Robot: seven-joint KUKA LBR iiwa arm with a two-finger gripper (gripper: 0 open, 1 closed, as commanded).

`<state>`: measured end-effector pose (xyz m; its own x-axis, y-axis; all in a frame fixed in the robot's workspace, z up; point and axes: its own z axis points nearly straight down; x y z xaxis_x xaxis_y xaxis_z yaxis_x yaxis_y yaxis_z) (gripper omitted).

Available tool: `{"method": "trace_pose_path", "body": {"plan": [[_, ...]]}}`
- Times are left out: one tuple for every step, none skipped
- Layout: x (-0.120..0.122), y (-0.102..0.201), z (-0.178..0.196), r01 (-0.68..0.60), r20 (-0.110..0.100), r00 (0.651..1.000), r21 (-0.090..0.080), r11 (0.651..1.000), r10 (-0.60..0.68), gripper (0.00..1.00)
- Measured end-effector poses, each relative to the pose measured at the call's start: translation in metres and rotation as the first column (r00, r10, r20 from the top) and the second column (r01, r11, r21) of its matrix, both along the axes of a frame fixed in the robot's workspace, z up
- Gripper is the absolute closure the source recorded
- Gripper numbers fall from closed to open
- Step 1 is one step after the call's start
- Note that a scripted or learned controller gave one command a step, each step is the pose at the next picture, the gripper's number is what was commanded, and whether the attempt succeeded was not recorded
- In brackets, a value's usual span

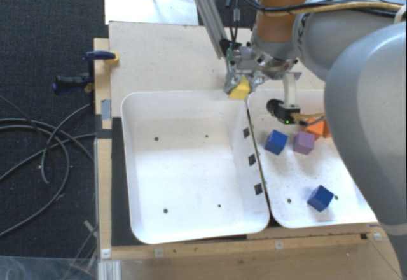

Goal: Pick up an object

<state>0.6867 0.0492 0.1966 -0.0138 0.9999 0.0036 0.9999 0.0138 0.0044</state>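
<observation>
Nearest you is the bench (254, 245), its front edge a pale wood strip running under both bins. Far left, off the bench, you have black cables (38, 145) looping on dark carpet, and a blue clamp (89, 78) gripping the bench's left side, toward the back. Next over, the left bin (191, 170): white, shallow, a few small dark dots on its floor. Its right wall touches the right bin (286, 209), w/ small black tabs along the seam btwn them. At the far end of that seam you see the gripper (241, 86), fingers pinched on a yellow block (239, 90). Block is off the bin floors, hanging just over the far rims where the 2 bins meet, tilted, top partly hidden by the fingers. Right of the seam, in the right bin: far blue cube (275, 142) near the seam, purple cube (304, 142) just beside it on the right, not touching as far as you can tell. Orange piece (318, 127) sits behind the purple cube, partly hidden by the arm (356, 49), so shape unclear. Near blue cube (320, 198) sits alone toward the front, well apart from the others. Arm is grey w/ an orange band above the wrist; it reaches in from the right and covers the right bin's far right corner.
</observation>
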Motion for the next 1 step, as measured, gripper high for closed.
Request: {"method": "trace_pose_path", "body": {"plan": [[-0.0002,-0.0059,0.0105,0.003,-0.001,1.0,-0.005,1.0,-0.003,1.0]]}}
